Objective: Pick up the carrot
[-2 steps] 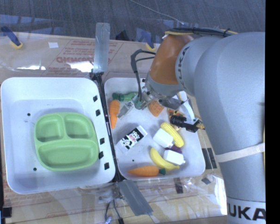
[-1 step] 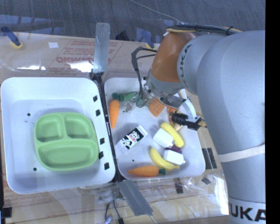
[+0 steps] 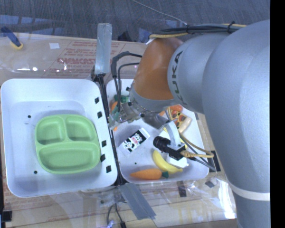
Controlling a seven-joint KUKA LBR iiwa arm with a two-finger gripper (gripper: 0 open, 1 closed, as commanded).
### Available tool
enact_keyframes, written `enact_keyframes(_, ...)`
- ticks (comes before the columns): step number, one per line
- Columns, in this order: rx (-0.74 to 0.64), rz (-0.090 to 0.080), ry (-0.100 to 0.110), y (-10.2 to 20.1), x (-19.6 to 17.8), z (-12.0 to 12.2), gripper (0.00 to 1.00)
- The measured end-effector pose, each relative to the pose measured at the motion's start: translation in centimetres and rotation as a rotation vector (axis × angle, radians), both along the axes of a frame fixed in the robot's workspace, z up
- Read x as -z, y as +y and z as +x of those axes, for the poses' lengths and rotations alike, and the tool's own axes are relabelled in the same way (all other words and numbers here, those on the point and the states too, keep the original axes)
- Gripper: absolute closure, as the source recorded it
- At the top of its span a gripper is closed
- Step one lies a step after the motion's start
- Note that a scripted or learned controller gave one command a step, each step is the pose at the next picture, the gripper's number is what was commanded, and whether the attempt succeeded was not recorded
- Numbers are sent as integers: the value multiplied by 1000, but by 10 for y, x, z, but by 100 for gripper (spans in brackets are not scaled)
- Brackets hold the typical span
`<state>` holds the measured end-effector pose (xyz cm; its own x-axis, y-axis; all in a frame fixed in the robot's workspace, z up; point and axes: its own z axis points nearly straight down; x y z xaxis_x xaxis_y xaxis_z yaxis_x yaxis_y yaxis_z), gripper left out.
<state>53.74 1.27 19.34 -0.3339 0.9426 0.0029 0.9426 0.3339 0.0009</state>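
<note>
A: Gripper first. What do we have?
B: We see the gripper (image 3: 123, 112) down in the right bin (image 3: 197, 174), tucked under the arm's orange band. We cannot tell whether it is apart or together because the wrist covers it.

A: Anything right at it?
B: Small orange and green bits (image 3: 114, 105) sit just left of the gripper. They are too hidden for us to name.

A: Next out?
B: A black-and-white carton (image 3: 134, 141) lies just below the gripper in the view, tilted, flat on the bin floor.

A: And the carrot?
B: The carrot (image 3: 146, 174) is well apart from the gripper, lower in the view and slightly right. It is past the carton and lying on its side along the bin's near wall. Its green end points right. We see it untouched.

A: What else is around?
B: A banana (image 3: 163, 162) lies below and right of the gripper, just above the carrot's green end. An orange-and-tan toy food piece (image 3: 183, 122) sits to the gripper's right, partly under the arm.

A: And the far side?
B: Left of the gripper, across the divide, we mark the left bin (image 3: 14, 103) with a green divided plate (image 3: 66, 144) lying flat in it.
</note>
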Motion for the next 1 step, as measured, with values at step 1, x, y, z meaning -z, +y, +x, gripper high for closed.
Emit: enact_keyframes(1,-4,-1,5,-1,-8,0,100)
